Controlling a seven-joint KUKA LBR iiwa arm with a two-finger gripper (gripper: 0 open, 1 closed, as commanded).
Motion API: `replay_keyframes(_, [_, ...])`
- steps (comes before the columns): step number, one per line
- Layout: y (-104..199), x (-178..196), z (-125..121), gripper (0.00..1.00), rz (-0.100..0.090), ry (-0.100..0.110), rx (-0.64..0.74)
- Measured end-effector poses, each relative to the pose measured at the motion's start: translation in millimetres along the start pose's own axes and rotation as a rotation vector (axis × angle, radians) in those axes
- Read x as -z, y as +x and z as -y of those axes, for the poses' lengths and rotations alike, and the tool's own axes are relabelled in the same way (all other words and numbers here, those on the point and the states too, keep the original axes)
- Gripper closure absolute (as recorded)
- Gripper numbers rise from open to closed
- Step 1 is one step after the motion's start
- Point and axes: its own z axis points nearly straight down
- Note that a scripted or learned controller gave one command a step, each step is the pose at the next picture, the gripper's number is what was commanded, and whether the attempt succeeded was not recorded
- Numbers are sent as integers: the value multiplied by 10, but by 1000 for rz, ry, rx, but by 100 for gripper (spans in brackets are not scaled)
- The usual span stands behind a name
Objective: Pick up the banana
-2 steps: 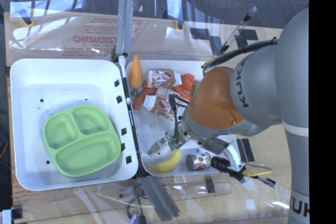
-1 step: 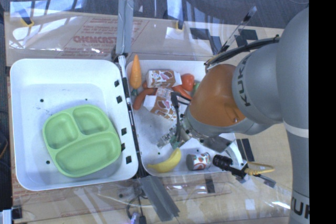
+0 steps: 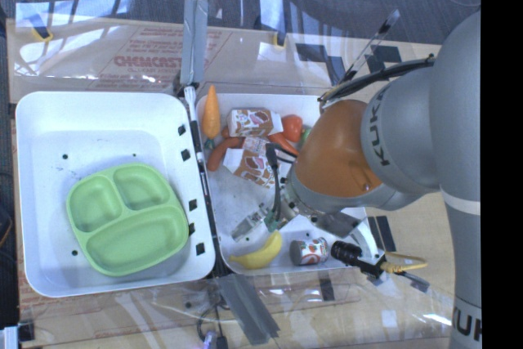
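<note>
Camera view: the banana lies at the near edge of the right bin, beside a small can. The gripper hangs just above it, angled for a grasp; whether it is open I cannot tell.

Yellow banana (green tray)
</note>
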Motion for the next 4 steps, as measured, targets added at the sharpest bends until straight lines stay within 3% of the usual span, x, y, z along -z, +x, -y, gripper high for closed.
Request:
replay_keyframes(1, [-284,-89,180,0,0,0,258])
replay_keyframes(2, [-344,-10,-31,0,2,-1,228])
replay_keyframes(3, [-308,-88,188,0,1,0,329])
replay_keyframes(4, [-313,14,177,100,2,-2,334])
